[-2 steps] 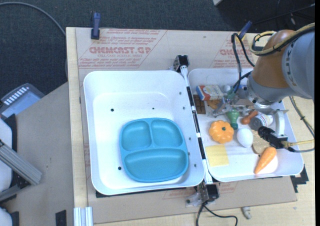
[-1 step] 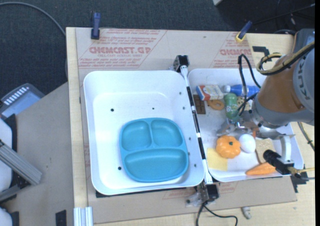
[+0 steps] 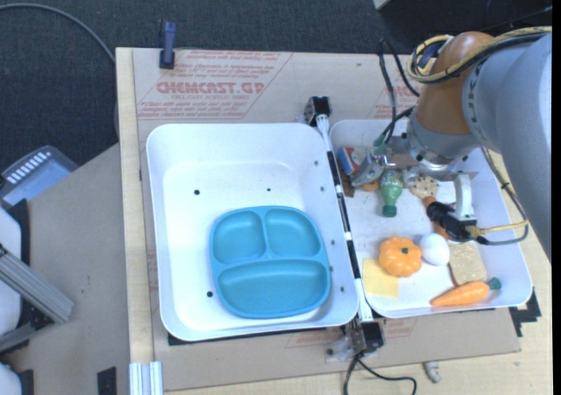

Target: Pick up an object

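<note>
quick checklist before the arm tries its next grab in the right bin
1. Gripper is over the right bin, at its upper left: ok.
2. A target sits below it: green bottle lies just under the gripper: ok.
3. Something already held between the fingers: cannot tell, the wrist hides them.
4. Space around the bottle: other small items crowd its top end near the bin wall: not ok.
5. Easier targets lie apart: orange pumpkin, white egg, carrot: ok.
6. Left bin holds the blue divided plate, away from the arm: ok.
</note>
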`<state>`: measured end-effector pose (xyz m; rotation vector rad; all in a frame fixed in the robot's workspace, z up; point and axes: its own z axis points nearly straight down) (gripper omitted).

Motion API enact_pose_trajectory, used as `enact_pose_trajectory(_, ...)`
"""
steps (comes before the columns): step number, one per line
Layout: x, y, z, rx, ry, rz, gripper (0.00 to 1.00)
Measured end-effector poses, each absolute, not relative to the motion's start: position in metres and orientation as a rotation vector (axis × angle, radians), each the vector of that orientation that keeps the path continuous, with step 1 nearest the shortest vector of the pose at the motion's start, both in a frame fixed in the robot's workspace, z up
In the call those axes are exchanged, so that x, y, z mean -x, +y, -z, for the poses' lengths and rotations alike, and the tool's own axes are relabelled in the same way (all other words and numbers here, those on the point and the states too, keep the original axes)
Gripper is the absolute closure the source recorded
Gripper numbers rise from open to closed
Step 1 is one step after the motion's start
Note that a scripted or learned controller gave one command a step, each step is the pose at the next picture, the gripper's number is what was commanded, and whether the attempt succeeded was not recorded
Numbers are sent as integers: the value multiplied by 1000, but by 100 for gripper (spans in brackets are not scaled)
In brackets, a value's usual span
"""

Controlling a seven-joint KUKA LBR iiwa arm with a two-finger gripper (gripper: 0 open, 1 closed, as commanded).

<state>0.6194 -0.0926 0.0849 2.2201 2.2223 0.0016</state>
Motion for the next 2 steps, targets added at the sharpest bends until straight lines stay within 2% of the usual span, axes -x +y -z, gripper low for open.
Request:
enact_pose_trajectory(1, -621, -94, -97, -2216, 2219, -3, 100)
enact_pose_trajectory(2, -569, -32, -185, -2220, 2224, -2, 100)
